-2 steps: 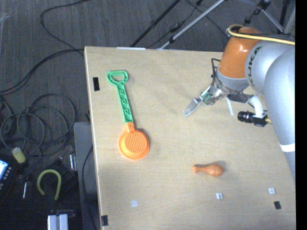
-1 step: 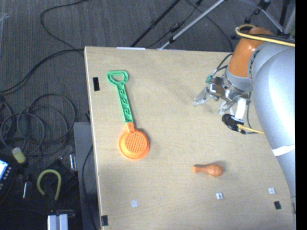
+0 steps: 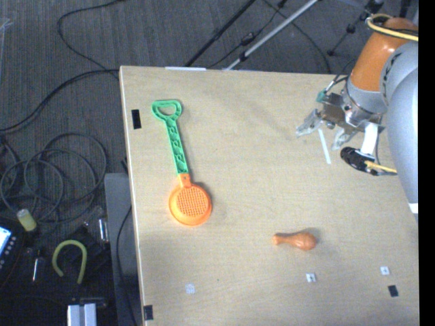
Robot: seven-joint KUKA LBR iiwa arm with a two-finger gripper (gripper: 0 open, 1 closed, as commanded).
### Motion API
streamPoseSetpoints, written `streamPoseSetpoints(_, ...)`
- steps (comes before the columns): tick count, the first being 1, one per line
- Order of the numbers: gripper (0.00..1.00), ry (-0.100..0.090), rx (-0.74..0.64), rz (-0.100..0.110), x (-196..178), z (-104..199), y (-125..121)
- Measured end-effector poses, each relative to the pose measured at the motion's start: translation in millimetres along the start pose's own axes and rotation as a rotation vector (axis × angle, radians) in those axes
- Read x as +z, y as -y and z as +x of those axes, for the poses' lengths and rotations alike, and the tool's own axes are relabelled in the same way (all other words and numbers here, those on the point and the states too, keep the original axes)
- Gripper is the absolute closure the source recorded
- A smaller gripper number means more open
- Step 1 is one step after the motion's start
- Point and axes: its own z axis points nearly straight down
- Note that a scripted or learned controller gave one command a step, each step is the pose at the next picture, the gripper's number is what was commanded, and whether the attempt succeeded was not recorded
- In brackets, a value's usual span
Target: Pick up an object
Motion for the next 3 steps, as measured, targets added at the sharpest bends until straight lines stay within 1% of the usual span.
streamPoseSetpoints(1, 0.00, 0.000, -0.423, -0.002, -11.4, -7.9, 6.3)
streamPoseSetpoints(2, 0.00, -0.002, -0.841, -0.002, 59.7, -4.4, -2.1)
streamPoseSetpoints(3, 1.00, -0.003, -0.840, -0.007, 49.6, -2.6, -2.8)
